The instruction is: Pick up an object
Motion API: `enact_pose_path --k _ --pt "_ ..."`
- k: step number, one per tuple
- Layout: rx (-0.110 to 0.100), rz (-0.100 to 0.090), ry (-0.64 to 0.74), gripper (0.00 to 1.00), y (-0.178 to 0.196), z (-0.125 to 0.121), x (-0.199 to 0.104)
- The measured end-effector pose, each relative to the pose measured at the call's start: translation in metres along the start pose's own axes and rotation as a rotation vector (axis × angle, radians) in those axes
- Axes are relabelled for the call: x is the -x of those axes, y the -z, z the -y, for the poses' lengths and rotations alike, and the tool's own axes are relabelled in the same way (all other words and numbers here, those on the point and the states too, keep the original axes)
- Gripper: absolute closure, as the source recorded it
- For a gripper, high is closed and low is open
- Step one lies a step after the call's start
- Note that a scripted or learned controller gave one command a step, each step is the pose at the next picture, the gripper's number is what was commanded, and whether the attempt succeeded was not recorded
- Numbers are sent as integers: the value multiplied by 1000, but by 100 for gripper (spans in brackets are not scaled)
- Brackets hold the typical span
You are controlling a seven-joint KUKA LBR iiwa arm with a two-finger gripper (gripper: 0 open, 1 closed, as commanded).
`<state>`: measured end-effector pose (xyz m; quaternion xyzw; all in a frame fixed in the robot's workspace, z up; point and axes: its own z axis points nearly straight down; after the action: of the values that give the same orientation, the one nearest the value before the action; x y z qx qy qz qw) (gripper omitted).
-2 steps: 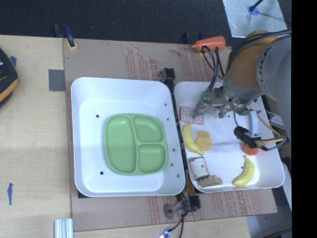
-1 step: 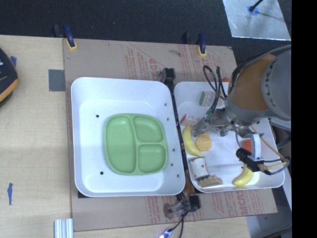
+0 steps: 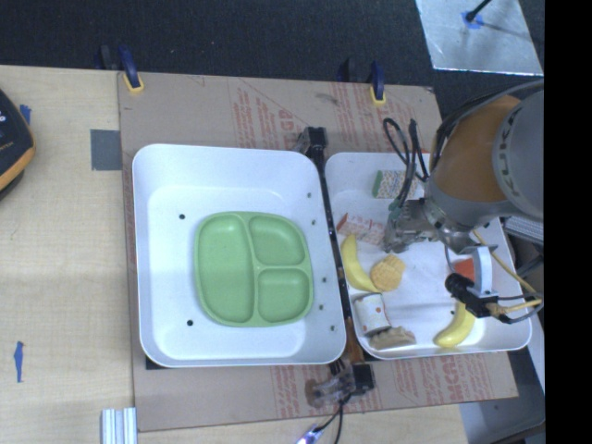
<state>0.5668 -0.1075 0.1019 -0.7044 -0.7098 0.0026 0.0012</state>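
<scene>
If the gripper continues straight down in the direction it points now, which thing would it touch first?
Probably the waffle piece: the gripper points down into the right bin, just above that piece, with the banana close beside it. Depth is unclear from this slanted view, so it might meet bare bin floor instead.

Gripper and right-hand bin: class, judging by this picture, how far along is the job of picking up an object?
Done: the arm has reached into the right bin. In hand: the gripper is low beside the waffle piece and a banana; no object shows between its fingers. Left: grasping and lifting something.
</scene>
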Motion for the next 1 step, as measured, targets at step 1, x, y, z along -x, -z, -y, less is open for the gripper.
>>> enact_pose_path --k 1 --pt "0 0 0 0 0 0 0"
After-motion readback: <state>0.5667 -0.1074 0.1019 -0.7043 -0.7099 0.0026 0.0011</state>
